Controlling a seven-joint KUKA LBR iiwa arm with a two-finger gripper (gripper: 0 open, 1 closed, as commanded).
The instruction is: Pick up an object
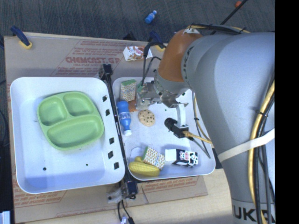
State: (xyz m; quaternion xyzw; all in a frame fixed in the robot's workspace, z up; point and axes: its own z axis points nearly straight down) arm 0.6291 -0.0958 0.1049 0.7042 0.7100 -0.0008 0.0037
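My gripper hangs low over the far left part of the right bin. It is just right of a green packet and just above a round cookie. A small orange-brown thing lies at its left side, partly hidden. Along the bin's left wall lies a blue bottle. Near the front wall are a yellow corn cob, a patterned packet and a black-and-white box. I see nothing held between the fingers.
The left bin holds a green divided plate. Behind the bins, a small snack packet lies on the cardboard and a blue object on the floor. The arm's bulk covers the right bin's right side.
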